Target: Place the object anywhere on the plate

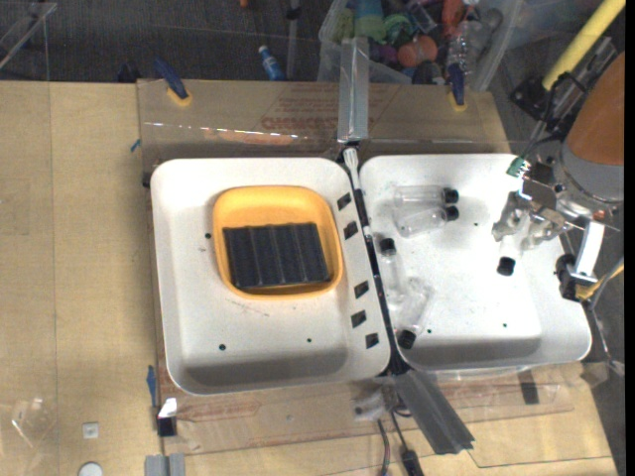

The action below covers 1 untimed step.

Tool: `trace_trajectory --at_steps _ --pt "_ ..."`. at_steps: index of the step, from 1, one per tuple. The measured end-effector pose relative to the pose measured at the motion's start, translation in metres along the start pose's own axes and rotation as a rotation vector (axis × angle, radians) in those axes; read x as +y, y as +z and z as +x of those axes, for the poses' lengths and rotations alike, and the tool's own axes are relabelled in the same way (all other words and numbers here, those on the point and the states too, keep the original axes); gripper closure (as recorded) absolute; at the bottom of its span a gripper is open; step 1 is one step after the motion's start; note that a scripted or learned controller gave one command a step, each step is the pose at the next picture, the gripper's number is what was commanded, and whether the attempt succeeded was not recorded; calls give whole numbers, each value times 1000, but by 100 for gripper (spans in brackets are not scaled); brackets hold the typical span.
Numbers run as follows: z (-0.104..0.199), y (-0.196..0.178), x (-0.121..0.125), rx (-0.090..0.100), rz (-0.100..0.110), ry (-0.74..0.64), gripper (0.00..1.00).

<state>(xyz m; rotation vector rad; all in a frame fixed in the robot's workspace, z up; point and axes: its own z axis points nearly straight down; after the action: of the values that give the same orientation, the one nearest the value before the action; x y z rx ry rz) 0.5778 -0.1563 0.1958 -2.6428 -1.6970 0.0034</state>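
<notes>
- While my gripper (524,228) hovers above the right bin (476,335), I cannot tell its state.
- Clear bottles (425,209) lie in that bin.
- Orange plate (273,206) sits in the left bin (189,266).

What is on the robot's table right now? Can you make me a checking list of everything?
Surface: two white bins, left bin and right bin, side by side on a tan bench.
Job's things: orange plate in the left bin, dark ridged block lying on it.
Clutter: clear bottles with black caps in the right bin.
Grippers: gripper over the right bin's right side.
Cables: black cables below the bins.
Surroundings: tub of colourful toys behind.
</notes>
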Motion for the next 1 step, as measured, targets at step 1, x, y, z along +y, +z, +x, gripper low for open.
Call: trace_trajectory --at_steps 1 --pt "40 -36 67 0 -3 -171 100"
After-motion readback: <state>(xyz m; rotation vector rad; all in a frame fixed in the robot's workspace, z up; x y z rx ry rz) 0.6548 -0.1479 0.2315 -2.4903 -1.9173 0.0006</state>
